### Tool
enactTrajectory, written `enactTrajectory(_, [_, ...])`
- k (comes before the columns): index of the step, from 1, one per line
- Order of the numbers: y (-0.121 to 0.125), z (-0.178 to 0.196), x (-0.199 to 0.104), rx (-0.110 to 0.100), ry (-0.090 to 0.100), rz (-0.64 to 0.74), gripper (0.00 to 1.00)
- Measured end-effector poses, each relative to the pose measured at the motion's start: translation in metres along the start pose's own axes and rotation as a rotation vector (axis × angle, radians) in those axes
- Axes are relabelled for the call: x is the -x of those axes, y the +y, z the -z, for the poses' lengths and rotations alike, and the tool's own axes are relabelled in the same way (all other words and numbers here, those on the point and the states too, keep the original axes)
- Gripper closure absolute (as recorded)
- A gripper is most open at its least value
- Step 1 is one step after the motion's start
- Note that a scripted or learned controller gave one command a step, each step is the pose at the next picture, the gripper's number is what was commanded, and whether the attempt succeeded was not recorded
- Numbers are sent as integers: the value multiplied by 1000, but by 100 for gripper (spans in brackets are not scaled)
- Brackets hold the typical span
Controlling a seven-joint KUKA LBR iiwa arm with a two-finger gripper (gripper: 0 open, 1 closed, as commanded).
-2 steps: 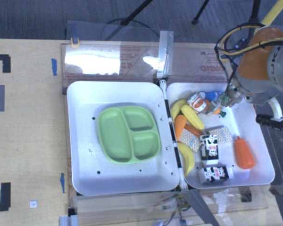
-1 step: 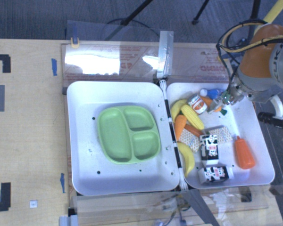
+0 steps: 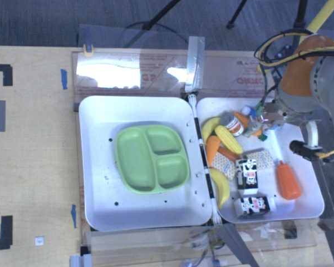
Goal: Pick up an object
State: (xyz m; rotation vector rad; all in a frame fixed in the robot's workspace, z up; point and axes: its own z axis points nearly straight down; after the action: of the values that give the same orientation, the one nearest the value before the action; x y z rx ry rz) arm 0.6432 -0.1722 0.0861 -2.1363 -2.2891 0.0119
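My gripper [image 3: 263,119] hangs low over the back of the right bin [image 3: 309,200], under the orange-banded wrist. It is right beside a small can with an orange label [image 3: 234,124] and an orange item [image 3: 246,115]; whether it touches either I cannot tell. Just left of it lie a yellow banana [image 3: 209,128], a corn cob [image 3: 229,141] and an orange carrot-like piece [image 3: 212,148]. Further forward are two cow-patterned cartons [image 3: 247,173] [image 3: 254,204], a second banana [image 3: 222,187] and an orange bottle [image 3: 289,181].
The left bin [image 3: 94,149] holds a green divided plate [image 3: 153,158]. A clear panel [image 3: 133,65] stands behind the bins. The arm's body and cables [image 3: 312,77] crowd the right bin's back right corner. A patterned flat pack [image 3: 261,159] lies mid-bin.
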Motion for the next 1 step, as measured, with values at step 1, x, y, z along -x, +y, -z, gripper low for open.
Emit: enactTrajectory(1, [26,96,-40,15,-4,66,100])
